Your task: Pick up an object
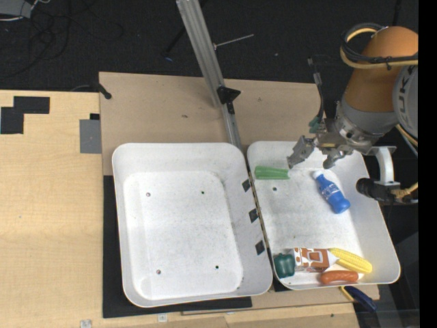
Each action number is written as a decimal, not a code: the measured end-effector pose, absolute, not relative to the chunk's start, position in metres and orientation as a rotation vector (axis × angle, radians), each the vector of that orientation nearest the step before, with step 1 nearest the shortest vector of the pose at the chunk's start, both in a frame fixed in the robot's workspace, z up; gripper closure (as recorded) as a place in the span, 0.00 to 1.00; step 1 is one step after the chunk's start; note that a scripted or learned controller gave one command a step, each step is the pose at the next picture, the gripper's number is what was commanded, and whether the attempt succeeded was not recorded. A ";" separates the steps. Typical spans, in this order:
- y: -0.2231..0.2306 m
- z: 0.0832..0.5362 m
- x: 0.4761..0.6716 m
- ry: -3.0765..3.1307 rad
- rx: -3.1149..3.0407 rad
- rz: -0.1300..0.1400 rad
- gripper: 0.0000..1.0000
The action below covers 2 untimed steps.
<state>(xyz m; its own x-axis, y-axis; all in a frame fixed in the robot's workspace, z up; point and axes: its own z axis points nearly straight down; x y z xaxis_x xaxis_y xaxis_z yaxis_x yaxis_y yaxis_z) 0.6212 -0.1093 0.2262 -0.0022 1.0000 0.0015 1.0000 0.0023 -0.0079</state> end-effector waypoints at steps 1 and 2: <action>-0.111 0.162 0.619 -2.215 -2.216 0.009 0.00; -0.105 0.111 0.609 -2.213 -2.218 0.008 0.00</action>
